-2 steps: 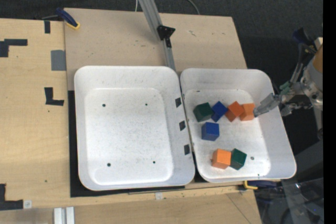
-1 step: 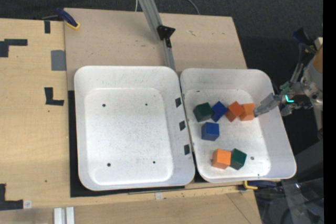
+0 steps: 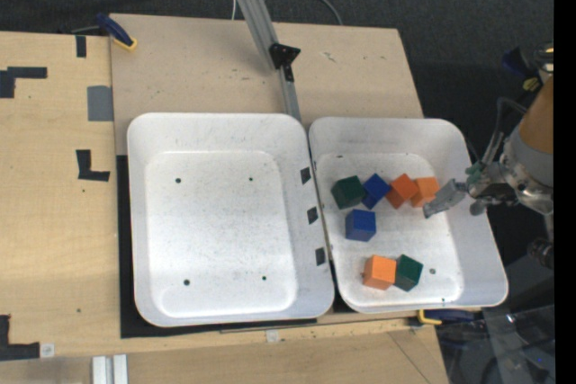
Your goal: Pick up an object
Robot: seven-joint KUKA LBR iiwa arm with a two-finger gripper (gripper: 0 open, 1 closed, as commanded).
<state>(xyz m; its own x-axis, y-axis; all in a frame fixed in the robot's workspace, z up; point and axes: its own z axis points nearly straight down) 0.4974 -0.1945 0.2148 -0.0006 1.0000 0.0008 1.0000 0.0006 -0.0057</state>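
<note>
The right bin [image 3: 468, 283] holds several small blocks. A dark green block [image 3: 347, 191], a blue block [image 3: 374, 190] and two orange blocks [image 3: 404, 190] [image 3: 426, 189] lie in a row across its middle. Another blue block [image 3: 360, 225] sits just below that row. An orange block [image 3: 380, 272] and a green block [image 3: 409, 272] touch each other near the front. My gripper [image 3: 459, 200] hangs over the bin's right side, open, with nothing between its fingers. Its left fingertip [image 3: 439, 202] is just beside the rightmost orange block.
The left bin [image 3: 144, 220] stands beside the right one, their rims meeting at the centre. A grey metal pole [image 3: 256, 0] slants in from the top towards the bins' back edge. The wooden bench [image 3: 54, 157] extends to the left.
</note>
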